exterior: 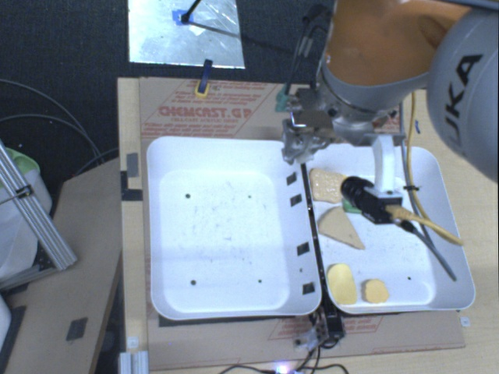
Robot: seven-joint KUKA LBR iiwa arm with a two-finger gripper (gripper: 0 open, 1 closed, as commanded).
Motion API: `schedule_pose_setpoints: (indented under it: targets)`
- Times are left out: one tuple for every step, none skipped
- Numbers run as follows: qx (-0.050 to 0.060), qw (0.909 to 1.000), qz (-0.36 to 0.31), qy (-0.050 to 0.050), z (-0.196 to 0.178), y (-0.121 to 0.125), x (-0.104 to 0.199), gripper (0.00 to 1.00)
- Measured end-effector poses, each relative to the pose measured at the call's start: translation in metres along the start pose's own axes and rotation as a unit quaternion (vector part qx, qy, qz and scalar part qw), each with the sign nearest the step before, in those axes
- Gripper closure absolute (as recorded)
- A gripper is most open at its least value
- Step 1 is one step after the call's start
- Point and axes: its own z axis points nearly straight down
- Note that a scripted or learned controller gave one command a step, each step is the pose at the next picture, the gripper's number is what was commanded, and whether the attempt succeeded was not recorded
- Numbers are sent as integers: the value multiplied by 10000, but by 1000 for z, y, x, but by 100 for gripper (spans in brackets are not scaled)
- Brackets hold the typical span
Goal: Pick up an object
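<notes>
Hand point(299, 148), grip state can't tell, sits at the divider point(310, 232) below "CHEMCAST" cardboard point(204, 112); left bin point(168, 170) offers room.

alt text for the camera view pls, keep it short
Grey KUKA arm reaches in from the right, its gripper low over the shared rim of the left bin and right bin. In the right bin lie a tan slab, a pale wedge, a yellow oval and a smaller yellow disc.
</notes>
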Motion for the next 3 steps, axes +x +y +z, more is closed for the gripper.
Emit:
schedule_pose_setpoints:
  targets:
    - [5, 10000, 16, -14, -9, 1, -5, 100]
    - [36, 10000, 82, -24, 14, -8, -60, 100]
    - [5, 10000, 0, 3, -17, 12, 32, 100]
